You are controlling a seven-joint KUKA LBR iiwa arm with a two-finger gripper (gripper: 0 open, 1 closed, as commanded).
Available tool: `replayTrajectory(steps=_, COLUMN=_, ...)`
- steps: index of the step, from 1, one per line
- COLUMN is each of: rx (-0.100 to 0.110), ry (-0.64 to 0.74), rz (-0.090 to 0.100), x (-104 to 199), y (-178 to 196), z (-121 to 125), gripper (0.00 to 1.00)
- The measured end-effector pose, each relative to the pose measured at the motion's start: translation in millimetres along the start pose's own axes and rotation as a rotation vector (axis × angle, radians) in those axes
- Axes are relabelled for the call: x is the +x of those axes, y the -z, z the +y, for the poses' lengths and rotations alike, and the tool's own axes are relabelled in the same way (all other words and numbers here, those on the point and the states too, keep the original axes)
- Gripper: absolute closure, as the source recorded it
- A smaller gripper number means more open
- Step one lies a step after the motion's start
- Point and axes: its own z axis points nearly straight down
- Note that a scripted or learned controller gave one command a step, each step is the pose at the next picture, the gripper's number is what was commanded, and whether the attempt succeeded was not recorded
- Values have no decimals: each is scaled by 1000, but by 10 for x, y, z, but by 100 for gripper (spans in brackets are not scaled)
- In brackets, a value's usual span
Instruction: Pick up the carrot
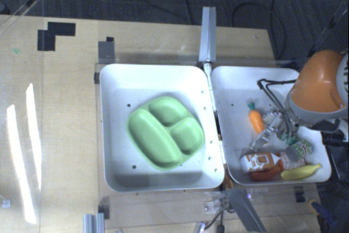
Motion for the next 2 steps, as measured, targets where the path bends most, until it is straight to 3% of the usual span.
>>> replayTrajectory(steps=1, rx=-4, ry=1, rz=-4, x=-12, y=123, z=27, gripper=100)
replayTrajectory(steps=2, rx=1, ry=131, rz=8, x=423, y=1276, z=444, gripper=100)
